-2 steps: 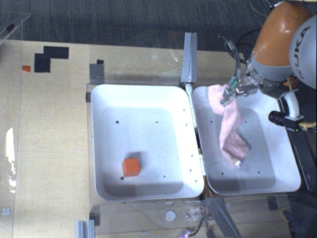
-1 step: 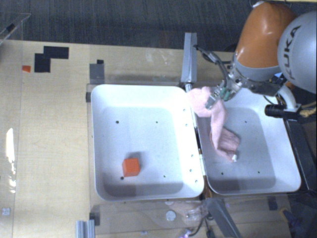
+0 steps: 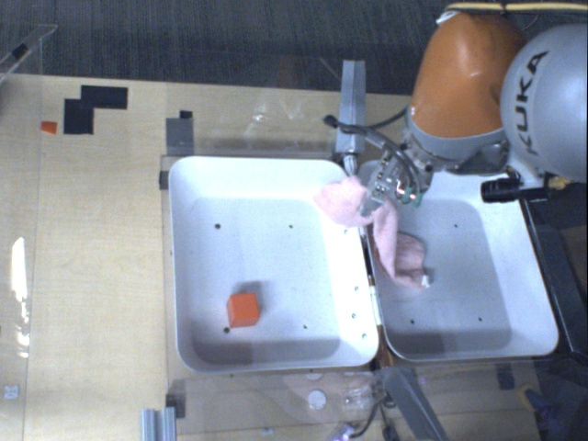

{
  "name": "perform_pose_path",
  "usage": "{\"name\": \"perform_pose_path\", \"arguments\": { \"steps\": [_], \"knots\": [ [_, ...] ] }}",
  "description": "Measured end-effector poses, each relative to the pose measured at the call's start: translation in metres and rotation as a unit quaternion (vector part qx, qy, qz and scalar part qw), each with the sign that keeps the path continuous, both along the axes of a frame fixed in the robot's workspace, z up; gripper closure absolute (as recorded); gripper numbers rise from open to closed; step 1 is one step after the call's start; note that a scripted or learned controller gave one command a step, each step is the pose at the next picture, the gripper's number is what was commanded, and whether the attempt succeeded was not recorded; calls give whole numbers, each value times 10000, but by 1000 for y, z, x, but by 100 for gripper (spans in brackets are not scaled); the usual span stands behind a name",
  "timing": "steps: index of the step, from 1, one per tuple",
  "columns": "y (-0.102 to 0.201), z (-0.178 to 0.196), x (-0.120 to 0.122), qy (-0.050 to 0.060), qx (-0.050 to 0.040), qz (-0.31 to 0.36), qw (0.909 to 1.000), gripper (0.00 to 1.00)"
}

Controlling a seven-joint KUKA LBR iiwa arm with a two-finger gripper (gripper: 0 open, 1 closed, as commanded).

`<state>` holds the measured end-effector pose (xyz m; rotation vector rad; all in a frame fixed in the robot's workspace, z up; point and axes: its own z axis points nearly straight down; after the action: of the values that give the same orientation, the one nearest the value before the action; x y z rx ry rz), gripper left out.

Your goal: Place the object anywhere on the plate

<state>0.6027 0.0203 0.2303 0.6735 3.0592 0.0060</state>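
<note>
Over the bins' shared rim, the pincer (image 3: pixel 384 194) grips a pink cloth (image 3: pixel 386 232).

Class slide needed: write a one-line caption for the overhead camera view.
KUKA arm's gripper lifts a pink cloth over the divide between two white bins; an orange block sits in the left bin.

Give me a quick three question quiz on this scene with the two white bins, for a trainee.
1. True or false: the orange block lies in the right bin.
2. What does the pink cloth drape across? A) the divide between the bins B) the bench C) the block
3. What hangs from the gripper?

Key: 1 false, it lies in the left bin. 2 A. 3 the pink cloth.
</note>
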Motion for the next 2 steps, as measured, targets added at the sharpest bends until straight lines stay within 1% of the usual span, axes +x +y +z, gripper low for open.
{"name": "perform_pose_path", "arguments": {
  "steps": [1,2],
  "knots": [
    [48,-2,-22,-6,-13,1983,9801,100],
    [99,-2,-30,-7,-12,2179,9760,100]
  ]
}}
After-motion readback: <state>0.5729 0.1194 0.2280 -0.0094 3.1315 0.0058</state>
